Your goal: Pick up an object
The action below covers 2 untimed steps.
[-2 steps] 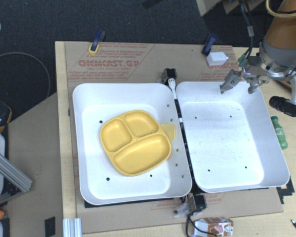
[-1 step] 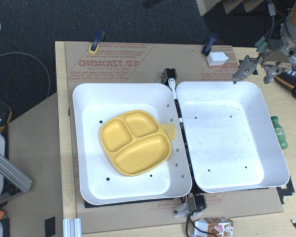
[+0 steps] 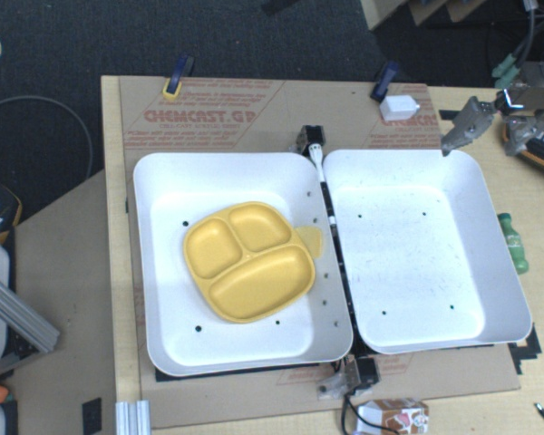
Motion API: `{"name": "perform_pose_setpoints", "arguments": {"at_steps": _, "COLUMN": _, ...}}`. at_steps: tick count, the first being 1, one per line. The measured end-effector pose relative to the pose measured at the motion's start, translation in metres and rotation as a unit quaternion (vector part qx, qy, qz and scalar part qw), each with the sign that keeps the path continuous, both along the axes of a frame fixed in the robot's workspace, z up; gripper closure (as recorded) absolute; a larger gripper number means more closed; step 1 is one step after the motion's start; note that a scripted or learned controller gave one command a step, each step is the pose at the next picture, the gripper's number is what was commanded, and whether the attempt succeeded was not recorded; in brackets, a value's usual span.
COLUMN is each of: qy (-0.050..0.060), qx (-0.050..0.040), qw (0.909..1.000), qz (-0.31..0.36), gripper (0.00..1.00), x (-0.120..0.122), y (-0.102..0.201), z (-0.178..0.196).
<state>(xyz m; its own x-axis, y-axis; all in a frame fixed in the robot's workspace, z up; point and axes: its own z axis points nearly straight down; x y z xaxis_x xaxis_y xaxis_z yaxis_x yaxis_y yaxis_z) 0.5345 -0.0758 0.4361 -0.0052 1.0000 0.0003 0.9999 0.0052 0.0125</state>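
While the yellow three-compartment plastic plate [image 3: 248,261] lies flat in the left white bin [image 3: 154,243], right white bin [image 3: 499,243] alongside, the gripper [image 3: 467,125] sits far right; can't tell its opening, nothing visibly held. Risk: wide shallow plate, fingers likely skid off rim.

- I cannot resolve the gripper [image 3: 461,132] fingers beyond the right bin [image 3: 490,243] far-right corner; the arm behind them is cut off by the frame's right edge.
- A small yellow piece [image 3: 309,240] is partly hidden under the yellow divided plate [image 3: 248,261], on the side toward the right bin; I cannot identify it.
- The green object [image 3: 513,242] just outside the right bin is too small to identify.
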Motion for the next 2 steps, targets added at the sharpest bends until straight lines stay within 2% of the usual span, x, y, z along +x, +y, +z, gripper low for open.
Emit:
{"name": "perform_pose_setpoints", "arguments": {"at_steps": 1, "qy": 0.000, "qx": 0.0005, "qw": 1.0000, "qz": 0.002, "gripper": 0.00, "x": -0.027, "y": 0.061, "z": 0.072}}
{"name": "perform_pose_setpoints", "arguments": {"at_steps": 2, "qy": 0.002, "qx": 0.0009, "qw": 1.0000, "qz": 0.001, "gripper": 0.00, "x": -0.056, "y": 0.116, "z": 0.102}}
